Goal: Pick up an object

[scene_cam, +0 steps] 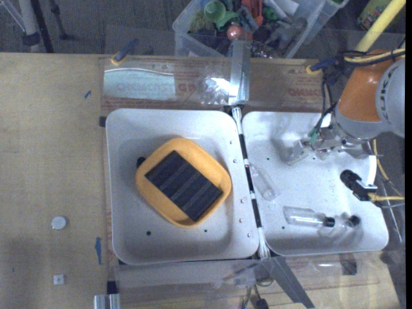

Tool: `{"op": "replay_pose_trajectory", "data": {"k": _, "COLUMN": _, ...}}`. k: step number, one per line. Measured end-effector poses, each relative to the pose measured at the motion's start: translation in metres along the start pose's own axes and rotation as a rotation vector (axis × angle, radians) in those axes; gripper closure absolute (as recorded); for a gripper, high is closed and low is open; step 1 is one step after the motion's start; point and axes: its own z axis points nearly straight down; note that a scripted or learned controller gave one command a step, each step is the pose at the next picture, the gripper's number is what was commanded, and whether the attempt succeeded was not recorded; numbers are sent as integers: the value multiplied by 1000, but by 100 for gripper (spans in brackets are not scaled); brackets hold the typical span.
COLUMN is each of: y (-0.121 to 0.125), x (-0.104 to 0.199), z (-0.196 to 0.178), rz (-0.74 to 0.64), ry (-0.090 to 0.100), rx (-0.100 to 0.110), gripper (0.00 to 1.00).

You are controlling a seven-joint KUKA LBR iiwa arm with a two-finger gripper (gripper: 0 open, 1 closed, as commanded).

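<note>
Bench (pixel 45 140), yellow tray (pixel 183 182) L bin, tool (pixel 293 152) R bin

a tan wooden bench (pixel 45 140) filled the left; a clear tub of toys (pixel 257 11) sat on grey carpet (pixel 96 5) behind.

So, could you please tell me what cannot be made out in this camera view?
- Gripper: blurred, pale against the right bin; open or shut unclear.
- Clear item by the divider: transparent, too faint to identify.
- Arm: cut off by the right edge.
- Yellow object: its underside is hidden by itself.
</note>
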Motion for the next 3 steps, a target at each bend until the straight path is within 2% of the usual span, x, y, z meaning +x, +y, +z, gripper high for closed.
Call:
{"op": "replay_pose_trajectory", "data": {"k": 1, "y": 1, "x": 1, "z": -11, "rz": 1, "ry": 3, "rx": -1, "gripper": 100}}
{"op": "replay_pose_trajectory", "data": {"k": 2, "y": 1, "x": 1, "z": -11, "rz": 1, "ry": 3, "rx": -1, "gripper": 0}}
{"op": "replay_pose_trajectory", "data": {"k": 3, "y": 2, "x": 0, "z": -22, "rz": 2, "ry": 1, "rx": -6, "gripper": 100}}
